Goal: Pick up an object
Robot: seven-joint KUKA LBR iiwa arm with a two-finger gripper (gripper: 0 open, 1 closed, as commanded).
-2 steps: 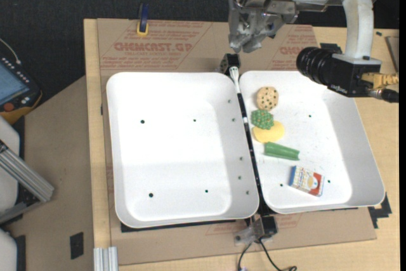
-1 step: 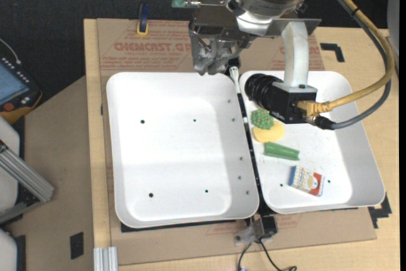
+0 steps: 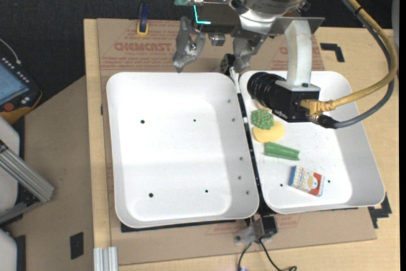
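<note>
Two white bins (image 3: 171,136); four small objects (image 3: 281,150).

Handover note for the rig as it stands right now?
Gripper: open, holding nothing, over the bench just behind the bins' back rims, near the divide.
Right bin: green bumpy piece on a yellow piece, green block just in front of them, small carton nearer the front edge.
Left bin: bare white floor.
Done: nothing picked yet.
Left: move over the right bin, come down on one item, close, lift. The carton lies clear of the rest, so it is probably the easiest pick.
</note>
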